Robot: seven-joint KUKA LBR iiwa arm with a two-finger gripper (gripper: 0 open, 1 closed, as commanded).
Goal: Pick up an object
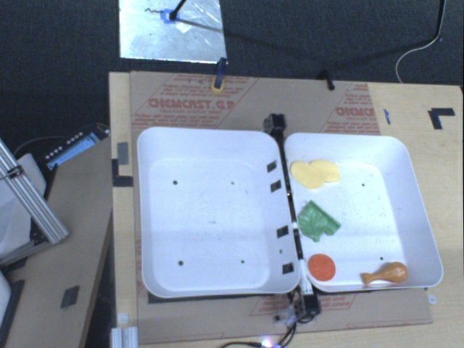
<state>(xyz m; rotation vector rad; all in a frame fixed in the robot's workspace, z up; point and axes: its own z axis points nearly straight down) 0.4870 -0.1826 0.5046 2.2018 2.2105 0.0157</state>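
**A:** Nearest items first, front edge of the right bin [428, 249]. What is logged?

**B:** Two pieces. An orange-red round disc [322, 267] lies in the front-left corner, close to the divider side. A tan drumstick-shaped toy [385, 273] lies on its side along the front wall, thick end to the right, well apart from the disc.

**A:** Further back in that bin?

**B:** A green crumpled piece [317, 221] lies near the left wall, about mid-depth, just behind the disc and not touching it. A pale yellow flat piece [315, 172] lies towards the back-left corner, apart from the green one. All four candidates sit in the right bin, three of them on its left side.

**A:** Left bin [210, 216]?

**B:** White floor with a few small dark dots. Black clips [276, 186] run down the seam where the two bins meet.

**A:** Gripper state?

**B:** Cannot tell from this view. None of the four objects is lifted; each rests on the bin floor.

**A:** Surroundings?

**B:** Both bins rest on a cardboard sheet [196, 101] with red print, laid on the bench. A yellow-and-blue clip [218, 75] sits at the sheet's back edge. A shiny foil square [172, 19] lies beyond it on the dark floor. An aluminium frame [29, 201] stands at the left.
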